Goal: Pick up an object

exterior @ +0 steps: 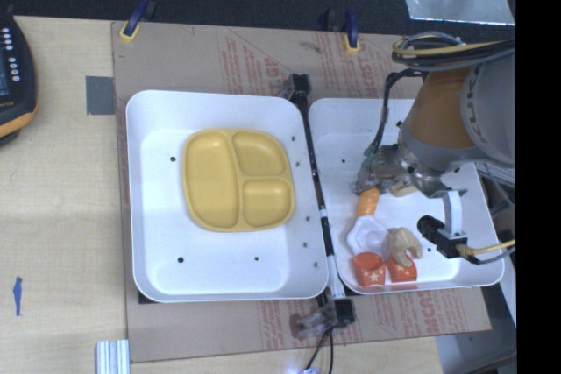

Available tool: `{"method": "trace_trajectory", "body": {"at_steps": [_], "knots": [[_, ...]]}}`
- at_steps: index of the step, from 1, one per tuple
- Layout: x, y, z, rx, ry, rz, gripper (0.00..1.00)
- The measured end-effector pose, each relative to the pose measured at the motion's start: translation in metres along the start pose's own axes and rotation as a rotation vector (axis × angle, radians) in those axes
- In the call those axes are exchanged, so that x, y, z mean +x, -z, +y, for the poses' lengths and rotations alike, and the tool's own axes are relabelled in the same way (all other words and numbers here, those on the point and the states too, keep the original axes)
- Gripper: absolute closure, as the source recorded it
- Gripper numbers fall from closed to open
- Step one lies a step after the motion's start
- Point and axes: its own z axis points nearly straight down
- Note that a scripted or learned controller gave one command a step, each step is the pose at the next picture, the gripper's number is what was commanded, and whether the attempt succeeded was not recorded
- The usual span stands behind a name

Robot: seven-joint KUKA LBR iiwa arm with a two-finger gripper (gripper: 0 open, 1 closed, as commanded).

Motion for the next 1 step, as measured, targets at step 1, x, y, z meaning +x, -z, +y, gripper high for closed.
{"method": "trace_trajectory", "body": {"at_steps": [1], "knots": [[0.0617,0.0947,-0.0268,-0.007,0.005,0.004,1.0]]}}
